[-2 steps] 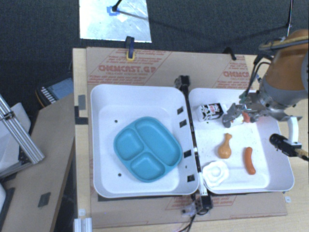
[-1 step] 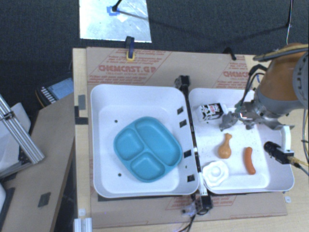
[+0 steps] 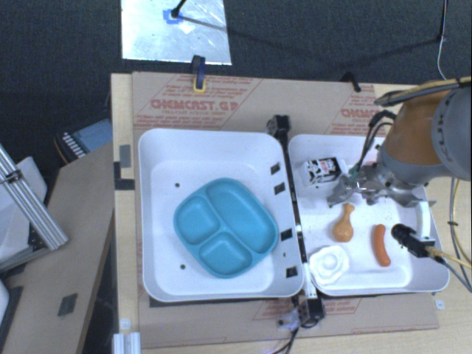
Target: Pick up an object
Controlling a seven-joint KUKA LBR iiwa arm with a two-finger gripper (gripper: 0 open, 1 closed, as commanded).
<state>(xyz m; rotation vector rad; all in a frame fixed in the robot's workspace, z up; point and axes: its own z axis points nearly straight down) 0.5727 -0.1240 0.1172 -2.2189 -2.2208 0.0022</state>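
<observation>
Since the task only asks for one object, I read the right bin (image 3: 424,275) as my stock and take it from the near edge outward. Nearest me, at about 7 o'clock in that bin, sits a white egg (image 3: 329,263), flat on the floor. Just beyond it, a drumstick (image 3: 344,225) lies with its thin end pointing to 12, and at 3 o'clock from that a sausage (image 3: 380,243) lies well apart, with free floor on both sides for fingers. Farther back, the gripper (image 3: 352,189) hangs low over the bin at 12 o'clock from the drumstick, just above its thin end, so I judge that piece to be the target. I cannot tell whether the gripper is apart or together; nothing shows between them. At 10 o'clock from it rests a black-and-white carton (image 3: 323,171). The left bin (image 3: 158,271) holds a blue tray (image 3: 225,227), out of the way.
</observation>
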